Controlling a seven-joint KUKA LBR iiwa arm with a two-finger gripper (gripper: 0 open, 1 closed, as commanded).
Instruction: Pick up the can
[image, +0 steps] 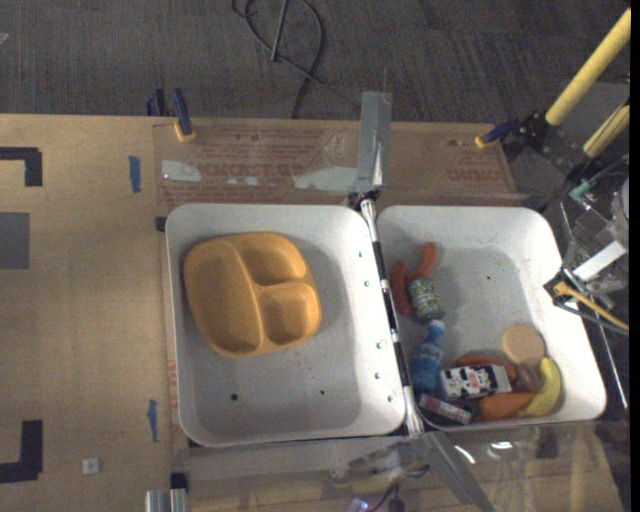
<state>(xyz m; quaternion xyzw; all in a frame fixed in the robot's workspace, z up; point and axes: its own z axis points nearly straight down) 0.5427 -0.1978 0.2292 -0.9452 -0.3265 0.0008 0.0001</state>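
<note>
Well, starting wide, the pale wooden bench (80, 300) carries two shallow white bins side by side. The left bin (200, 400) holds a large yellow-orange divided plastic plate (250, 292), which I can ignore. The right bin (480, 240) is where the work is. At its right rim I see a tangle of grey hardware and cables that I take for the gripper (585, 290); whether it is open or shut I cannot tell. Most of this bin's clutter is piled along the near wall: a yellow banana (547, 390), a blue plastic bottle (430, 352), a small printed white carton (475, 380) and a round tan disc (523, 345). The small green-labelled metal can (425, 298) sits in the left part of this bin, close to the divider. It is touching a red sausage-shaped toy (402, 285) on its left, and the blue bottle is just below it. I judge that the pick has not begun. To do it well, I would travel across the open middle of the bin, come down centred over the can, and line the grasp up so it closes along the free direction, clear of the red toy and the bottle. I can't tell for sure whether the can is upright or tipped, so I would go down slowly.
</note>
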